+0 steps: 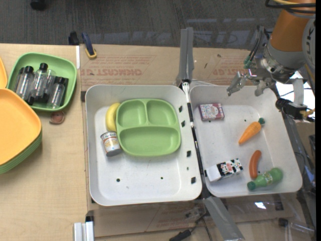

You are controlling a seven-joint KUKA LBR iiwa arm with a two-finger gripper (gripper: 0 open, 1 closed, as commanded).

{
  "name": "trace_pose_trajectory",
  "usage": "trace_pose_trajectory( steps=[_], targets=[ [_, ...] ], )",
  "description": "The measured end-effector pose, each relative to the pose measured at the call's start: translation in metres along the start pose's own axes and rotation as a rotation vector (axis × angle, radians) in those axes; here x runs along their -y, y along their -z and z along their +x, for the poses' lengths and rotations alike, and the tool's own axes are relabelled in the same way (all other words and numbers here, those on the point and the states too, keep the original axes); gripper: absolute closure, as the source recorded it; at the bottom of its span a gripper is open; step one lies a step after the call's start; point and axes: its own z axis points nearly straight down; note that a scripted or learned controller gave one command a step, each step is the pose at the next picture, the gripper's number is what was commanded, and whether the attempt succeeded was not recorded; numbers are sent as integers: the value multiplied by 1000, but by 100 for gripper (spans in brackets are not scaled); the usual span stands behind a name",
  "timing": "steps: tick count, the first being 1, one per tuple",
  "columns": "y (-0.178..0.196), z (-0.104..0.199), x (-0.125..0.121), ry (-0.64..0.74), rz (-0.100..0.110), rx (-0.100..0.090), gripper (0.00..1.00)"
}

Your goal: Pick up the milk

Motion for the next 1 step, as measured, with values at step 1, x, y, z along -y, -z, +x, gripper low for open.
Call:
trace_pose_trajectory(
  steps=[1],
  targets=[
    [-27,67,-11,143,0,0,0]
  ],
)
